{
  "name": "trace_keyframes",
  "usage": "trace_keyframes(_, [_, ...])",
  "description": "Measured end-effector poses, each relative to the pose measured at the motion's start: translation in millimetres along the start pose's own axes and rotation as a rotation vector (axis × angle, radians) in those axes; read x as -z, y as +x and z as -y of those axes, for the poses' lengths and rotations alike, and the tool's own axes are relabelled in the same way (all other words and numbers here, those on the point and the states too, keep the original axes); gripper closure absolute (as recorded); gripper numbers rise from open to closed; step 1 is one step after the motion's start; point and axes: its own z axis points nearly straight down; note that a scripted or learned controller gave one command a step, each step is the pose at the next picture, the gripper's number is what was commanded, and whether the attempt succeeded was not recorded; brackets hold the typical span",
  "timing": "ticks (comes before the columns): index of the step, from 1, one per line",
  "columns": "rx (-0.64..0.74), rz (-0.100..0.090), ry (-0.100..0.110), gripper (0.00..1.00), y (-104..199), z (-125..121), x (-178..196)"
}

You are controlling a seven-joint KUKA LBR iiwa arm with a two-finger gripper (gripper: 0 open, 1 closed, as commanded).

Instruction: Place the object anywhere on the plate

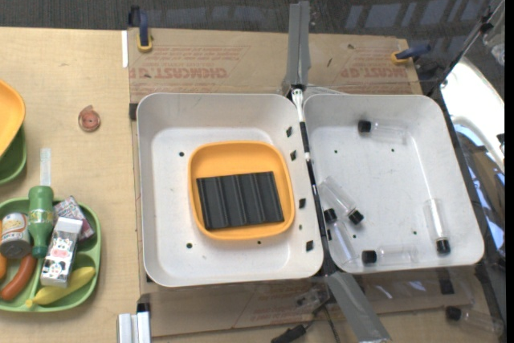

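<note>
An orange, rounded-square plate (pixel 238 155) sits in the middle of the left white bin (pixel 161 173). A dark grey ribbed rectangular object (pixel 241 199) lies flat on the plate, within its rim and slightly toward the near side.
The right bin (pixel 401 173) holds several clear tubes with black caps, such as one (pixel 341 205) near its left wall and one (pixel 436 225) at the right. On the wooden bench to the left stand a green tray of toy food (pixel 48 257) and an orange bowl (pixel 8 120).
</note>
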Motion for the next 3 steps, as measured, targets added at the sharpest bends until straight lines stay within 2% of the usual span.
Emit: trace_keyframes(3, [1.09,0.001,-0.003,1.0,-8.8,-3.1,-0.7])
